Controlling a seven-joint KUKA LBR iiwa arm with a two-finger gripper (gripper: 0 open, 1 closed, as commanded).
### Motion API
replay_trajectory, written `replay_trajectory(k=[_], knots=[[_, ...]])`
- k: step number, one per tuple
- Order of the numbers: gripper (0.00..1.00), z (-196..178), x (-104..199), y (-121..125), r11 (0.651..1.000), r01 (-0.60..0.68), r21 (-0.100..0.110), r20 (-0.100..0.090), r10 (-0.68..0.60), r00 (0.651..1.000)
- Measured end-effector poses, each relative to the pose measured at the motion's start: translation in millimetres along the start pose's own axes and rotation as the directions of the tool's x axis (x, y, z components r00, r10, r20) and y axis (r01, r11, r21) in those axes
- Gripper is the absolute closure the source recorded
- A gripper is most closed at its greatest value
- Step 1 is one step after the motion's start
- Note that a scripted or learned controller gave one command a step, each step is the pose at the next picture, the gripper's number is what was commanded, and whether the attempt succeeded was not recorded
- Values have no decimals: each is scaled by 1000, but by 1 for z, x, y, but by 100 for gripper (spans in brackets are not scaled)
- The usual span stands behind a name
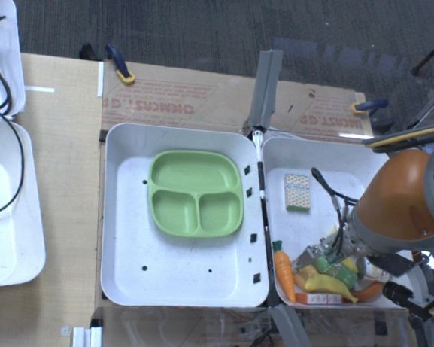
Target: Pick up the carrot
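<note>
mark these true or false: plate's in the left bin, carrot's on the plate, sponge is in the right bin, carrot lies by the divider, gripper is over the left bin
1. The green plate sits in the left bin. True.
2. The carrot lies on the plate. False: it lies in the right bin.
3. The sponge is in the right bin. True.
4. The carrot lies by the divider between the bins. True.
5. The gripper is over the left bin. False: it is over the right bin's pile.

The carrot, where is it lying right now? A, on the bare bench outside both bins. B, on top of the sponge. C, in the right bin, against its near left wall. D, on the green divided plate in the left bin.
C: the carrot lies in the right bin, along its near left wall beside the pile of toy food, apart from the green plate.
</note>
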State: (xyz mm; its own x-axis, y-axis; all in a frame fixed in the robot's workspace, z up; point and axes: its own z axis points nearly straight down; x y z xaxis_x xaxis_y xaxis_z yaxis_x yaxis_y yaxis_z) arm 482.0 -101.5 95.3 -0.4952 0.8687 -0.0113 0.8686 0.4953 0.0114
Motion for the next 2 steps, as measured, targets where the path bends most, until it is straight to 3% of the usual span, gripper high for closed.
replay_trajectory(k=[1,2], knots=[[0,3,-8,-3,892,451,4,-13,-451,892],[0,3,8,1,803,596,2,-13,-596,803]])
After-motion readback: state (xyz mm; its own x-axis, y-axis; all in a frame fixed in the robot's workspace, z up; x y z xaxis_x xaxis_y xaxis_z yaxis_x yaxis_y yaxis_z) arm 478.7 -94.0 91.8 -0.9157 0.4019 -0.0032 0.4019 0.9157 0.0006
